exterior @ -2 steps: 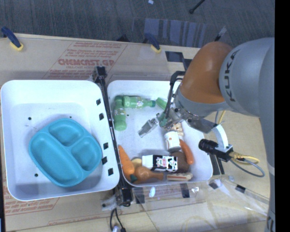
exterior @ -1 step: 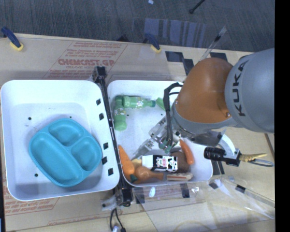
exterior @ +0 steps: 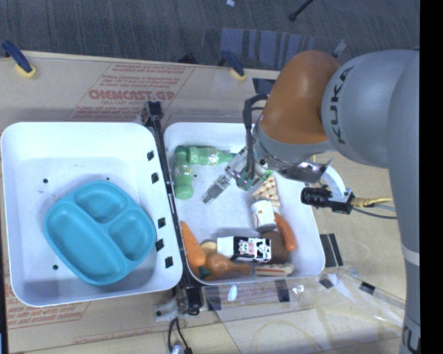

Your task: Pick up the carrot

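Carrot point(exterior: 192, 246), a tapered orange piece, lies untouched against the divider wall of the right bin point(exterior: 207, 133), just left of a small black-and-white carton point(exterior: 244, 248) among a pile of toy foods. The gripper point(exterior: 215, 190) hovers well up-bin from that carton, its fingers a little apart and holding nothing. This looks like the approach step; next it must travel toward the carrot and descend beside the wall.

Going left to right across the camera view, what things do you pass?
Blue divided plate in the left bin, then the green bottles, then the carrot, then the claw, then the small white cup.
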`<state>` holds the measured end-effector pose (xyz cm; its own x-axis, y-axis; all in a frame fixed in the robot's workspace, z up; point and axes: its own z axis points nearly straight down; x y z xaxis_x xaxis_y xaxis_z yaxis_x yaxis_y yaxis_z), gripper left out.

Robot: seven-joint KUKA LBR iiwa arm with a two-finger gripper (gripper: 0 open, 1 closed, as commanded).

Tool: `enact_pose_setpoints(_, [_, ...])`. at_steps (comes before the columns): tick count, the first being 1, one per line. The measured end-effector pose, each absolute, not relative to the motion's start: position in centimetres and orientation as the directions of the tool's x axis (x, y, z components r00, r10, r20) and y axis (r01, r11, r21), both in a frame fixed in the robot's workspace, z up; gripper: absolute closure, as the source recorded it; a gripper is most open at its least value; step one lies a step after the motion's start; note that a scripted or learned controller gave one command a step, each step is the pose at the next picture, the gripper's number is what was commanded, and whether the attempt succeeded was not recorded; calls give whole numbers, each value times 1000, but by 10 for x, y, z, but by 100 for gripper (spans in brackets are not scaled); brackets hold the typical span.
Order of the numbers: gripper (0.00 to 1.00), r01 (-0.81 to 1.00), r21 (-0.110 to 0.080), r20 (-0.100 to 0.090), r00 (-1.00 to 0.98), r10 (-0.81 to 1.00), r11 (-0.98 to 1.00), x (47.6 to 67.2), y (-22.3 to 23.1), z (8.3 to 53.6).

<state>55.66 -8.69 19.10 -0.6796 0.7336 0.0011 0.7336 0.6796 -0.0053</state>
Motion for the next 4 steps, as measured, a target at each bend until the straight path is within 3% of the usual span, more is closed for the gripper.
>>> enact_pose_setpoints(1, [0, 589, -4, 4, -808, 589, 808, 505, -38, 191])
enact_pose_setpoints(2, [0, 595, -2, -1, -804, 595, 804, 539, -88, 206])
enact_pose_setpoints(3, [0, 612, -4, 6, -791, 612, 791, 476, -50, 191])
enact_pose_setpoints(4, [0, 637, 10, -9, -771, 637, 771, 483, -88, 112])
